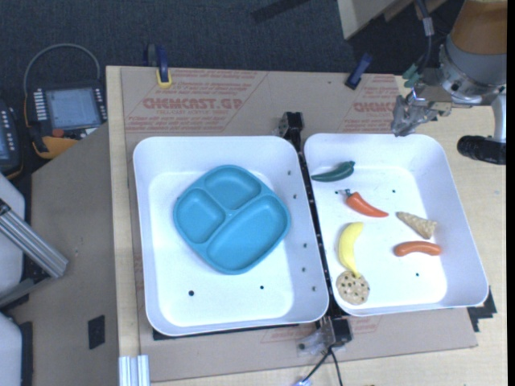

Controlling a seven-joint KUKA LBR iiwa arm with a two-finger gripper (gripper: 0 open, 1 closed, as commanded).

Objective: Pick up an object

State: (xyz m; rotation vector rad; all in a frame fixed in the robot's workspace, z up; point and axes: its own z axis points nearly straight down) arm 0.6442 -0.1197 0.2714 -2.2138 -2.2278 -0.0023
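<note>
Above the far edge of the right bin (pixel 451 175), near its far right corner, the gripper (pixel 409 119) hangs on the end of the arm (pixel 475 39), clear of everything in the bin; nothing sits between its fingers, and whether it is released or clenched cannot be told at this size. Left bin (pixel 153 215) carries a blue plate (pixel 232 217) with three sections, lying about mid-bin. Right bin holds the candidates: green pepper (pixel 334 171) by the far left corner, red pepper (pixel 365 206) just nearer than it, banana (pixel 349 246) along the left edge, cookie (pixel 352 287) touching or almost touching the banana's near end at the near left corner, a tan wedge (pixel 417 224) right of centre, and a sausage (pixel 417 249) just nearer than the wedge. Step in hand looks like approach, no target picked yet, nothing lifted. Next move likely calls for coming in over the bin, away from the far rim, and lining up on one item before descending. The sausage, red pepper and wedge lie apart from neighbours, so are probably easier grabs; banana and cookie crowd each other and the wall.
</note>
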